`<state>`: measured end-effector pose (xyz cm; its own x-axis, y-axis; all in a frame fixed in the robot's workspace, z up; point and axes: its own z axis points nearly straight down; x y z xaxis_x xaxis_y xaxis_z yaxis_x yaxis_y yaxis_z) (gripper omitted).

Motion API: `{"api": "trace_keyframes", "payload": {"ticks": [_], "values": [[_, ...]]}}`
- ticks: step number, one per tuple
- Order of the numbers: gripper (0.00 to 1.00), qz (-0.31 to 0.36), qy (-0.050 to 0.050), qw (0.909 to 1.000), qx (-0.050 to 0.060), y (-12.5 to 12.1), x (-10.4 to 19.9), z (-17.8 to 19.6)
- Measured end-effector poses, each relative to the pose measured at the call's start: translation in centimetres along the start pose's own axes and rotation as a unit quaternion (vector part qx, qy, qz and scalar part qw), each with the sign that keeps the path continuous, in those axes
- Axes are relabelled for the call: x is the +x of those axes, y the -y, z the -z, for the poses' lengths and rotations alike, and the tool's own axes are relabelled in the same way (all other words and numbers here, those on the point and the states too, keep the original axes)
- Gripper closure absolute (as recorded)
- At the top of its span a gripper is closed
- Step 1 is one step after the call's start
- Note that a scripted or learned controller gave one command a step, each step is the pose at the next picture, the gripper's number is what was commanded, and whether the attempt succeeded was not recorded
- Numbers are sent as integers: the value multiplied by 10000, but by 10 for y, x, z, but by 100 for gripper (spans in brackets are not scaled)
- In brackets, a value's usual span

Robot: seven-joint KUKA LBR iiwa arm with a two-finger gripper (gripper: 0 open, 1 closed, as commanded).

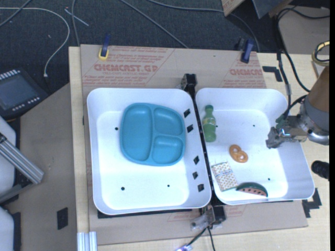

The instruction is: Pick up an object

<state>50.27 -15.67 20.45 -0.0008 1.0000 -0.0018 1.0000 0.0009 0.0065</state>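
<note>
While my gripper (273, 140) hovers at the right bin's (261, 101) right edge, I can't tell its state; pretzel (238, 153) lies mid-bin, green bottle (209, 123) left.

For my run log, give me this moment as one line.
gripper over right bin, right edge | nothing held | pretzel, bottle untouched

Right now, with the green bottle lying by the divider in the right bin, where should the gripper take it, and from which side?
Probably across the body of the green bottle, below its cap. It lies lengthwise along the divider, so come straight down from above with the fingers spanning its narrow width. The wall side is tight, so one finger may have little room there. The gripper sits over the right bin's far side.
</note>
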Motion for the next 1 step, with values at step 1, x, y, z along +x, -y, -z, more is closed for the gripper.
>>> {"api": "trace_keyframes", "payload": {"ticks": [1], "values": [[100,2,-4,10000,9,-1,0,30]]}}
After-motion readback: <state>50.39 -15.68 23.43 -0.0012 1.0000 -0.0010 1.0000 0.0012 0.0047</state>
